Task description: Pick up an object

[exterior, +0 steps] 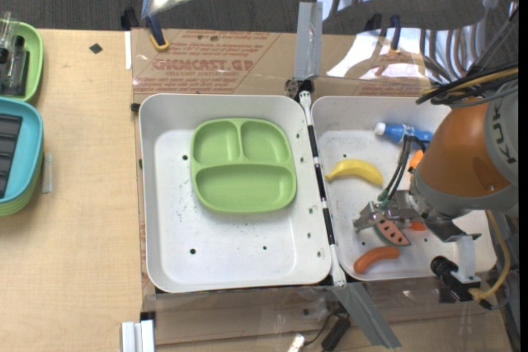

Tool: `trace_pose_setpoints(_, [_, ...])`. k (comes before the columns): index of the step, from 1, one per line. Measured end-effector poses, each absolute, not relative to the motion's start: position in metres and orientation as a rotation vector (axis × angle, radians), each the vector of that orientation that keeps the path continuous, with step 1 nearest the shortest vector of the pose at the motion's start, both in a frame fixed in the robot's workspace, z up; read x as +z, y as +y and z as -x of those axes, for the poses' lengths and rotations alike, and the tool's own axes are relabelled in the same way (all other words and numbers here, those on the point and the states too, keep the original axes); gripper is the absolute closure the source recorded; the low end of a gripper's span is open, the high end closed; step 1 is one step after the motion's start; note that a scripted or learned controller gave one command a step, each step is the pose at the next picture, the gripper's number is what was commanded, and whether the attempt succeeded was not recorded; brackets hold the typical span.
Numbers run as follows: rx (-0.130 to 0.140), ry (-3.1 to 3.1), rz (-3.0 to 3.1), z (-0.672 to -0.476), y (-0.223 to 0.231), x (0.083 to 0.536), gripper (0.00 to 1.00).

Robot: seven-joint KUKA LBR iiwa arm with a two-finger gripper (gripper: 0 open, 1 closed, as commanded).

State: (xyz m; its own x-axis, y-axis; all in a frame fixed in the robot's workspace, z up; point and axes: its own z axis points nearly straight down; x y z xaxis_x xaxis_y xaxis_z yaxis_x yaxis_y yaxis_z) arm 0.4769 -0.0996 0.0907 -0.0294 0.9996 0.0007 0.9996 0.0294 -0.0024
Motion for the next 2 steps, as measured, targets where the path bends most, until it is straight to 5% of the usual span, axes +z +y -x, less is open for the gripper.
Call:
trace_pose_setpoints(1, [0.004, -2.182, 2.259, -0.478, -0.002, 0.190, 0.00])
trace_pose_setpoints(2, [0.010, -1.884, 2.513, -0.511, 0.087, 0.190, 0.00])
